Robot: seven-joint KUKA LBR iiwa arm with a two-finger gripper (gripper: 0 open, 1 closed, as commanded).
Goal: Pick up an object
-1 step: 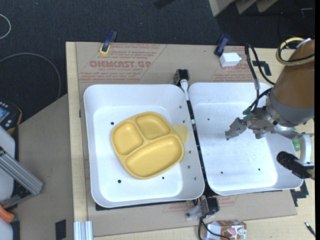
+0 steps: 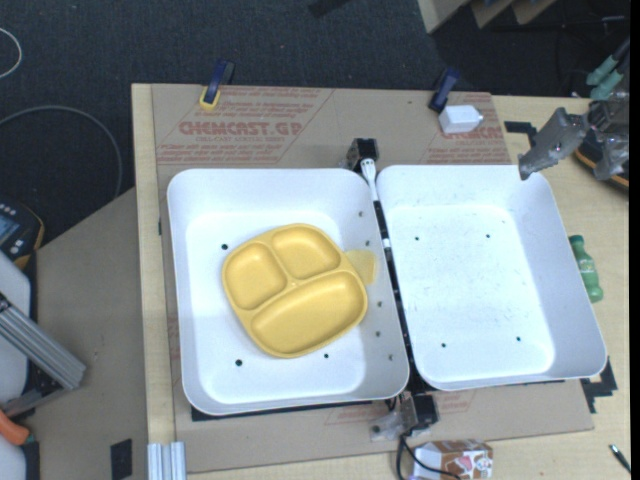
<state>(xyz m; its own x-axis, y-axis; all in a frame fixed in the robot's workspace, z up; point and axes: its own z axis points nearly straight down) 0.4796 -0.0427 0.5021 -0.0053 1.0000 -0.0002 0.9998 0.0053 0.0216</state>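
Grey metal gripper (image 2: 545, 148) with angular, blocky fingers, dark mechanical wrist parts behind, teal fitting above

obstacle: yellow divided plate (image 2: 293, 289) fills left bin (image 2: 190, 268) middle | free: right bin (image 2: 540, 268) floor

A yellow three-compartment plastic plate (image 2: 293, 289) lies in the left shallow white plastic bin (image 2: 190, 218); the right shallow white plastic bin (image 2: 560, 228) is finely speckled with dark dots; the tan cardboard sheet (image 2: 290, 128) beneath carries faded red lettering; the grey metal gripper (image 2: 545, 148) is plain
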